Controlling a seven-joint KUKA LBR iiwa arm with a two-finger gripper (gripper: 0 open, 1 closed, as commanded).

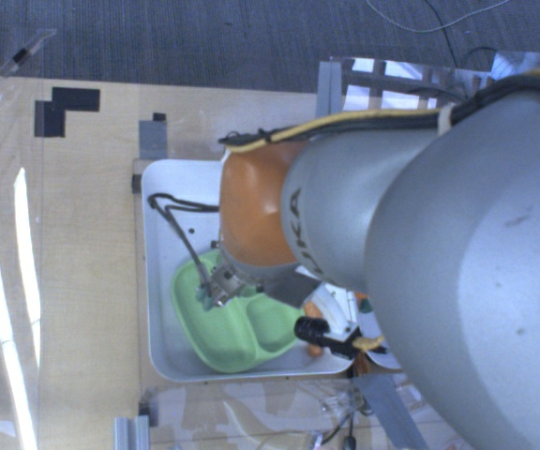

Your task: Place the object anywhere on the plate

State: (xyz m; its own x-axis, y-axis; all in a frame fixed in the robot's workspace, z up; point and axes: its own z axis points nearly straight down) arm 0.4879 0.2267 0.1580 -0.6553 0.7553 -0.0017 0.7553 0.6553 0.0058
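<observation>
Grey arm (420, 251) casing takes up the right half of the camera view, reaching in from the right. Its orange band (256, 209) sits over the middle of the white bin (162, 251). Below the band, the gripper (216, 293) points down over the upper left part of the plate (242, 340). The camera view does not resolve whether the gripper is released or clenched, so this cannot be told, and nothing can be seen grasped in it. Contact between gripper and plate cannot be confirmed either.

The plate is pale green with raised dividers. It lies flat in the near half of the bin, and its right part is covered by the arm. A small orange item (316, 349) shows just beside the plate's right edge, largely hidden by the arm; whether it is the object to be placed cannot be told. A thin black cable (181, 237) loops across the bin's far left area. The bin rests on a pale wooden bench (73, 251), which bears black markings (64, 109) near its far edge.
</observation>
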